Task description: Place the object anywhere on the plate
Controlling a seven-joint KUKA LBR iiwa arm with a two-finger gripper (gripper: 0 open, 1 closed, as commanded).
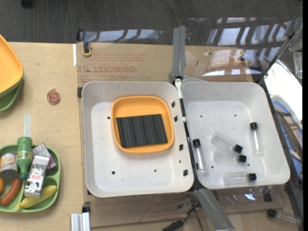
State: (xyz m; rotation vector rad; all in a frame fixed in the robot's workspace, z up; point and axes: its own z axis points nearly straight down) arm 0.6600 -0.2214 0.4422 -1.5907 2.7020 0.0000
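An orange square plate [118, 110] lies in the upper middle of the left white bin [96, 172]. A dark grey ribbed rectangular pad [142, 130] rests flat on the plate and covers most of its floor. The right white bin [216, 100] holds several clear plastic tubes with black caps. One tube [255, 138] lies near its right wall, another tube [197, 154] along its left wall, and a third tube [238, 178] by its front edge. Others lie around the middle [226, 143].
On the wooden bench to the left stand an orange bowl [7, 73], a small pink disc [53, 96] and a green plate [48, 196] with toy food and a green bottle. Flattened cardboard [125, 66] lies behind the bins. A grey metal bar [179, 52] rises between them.
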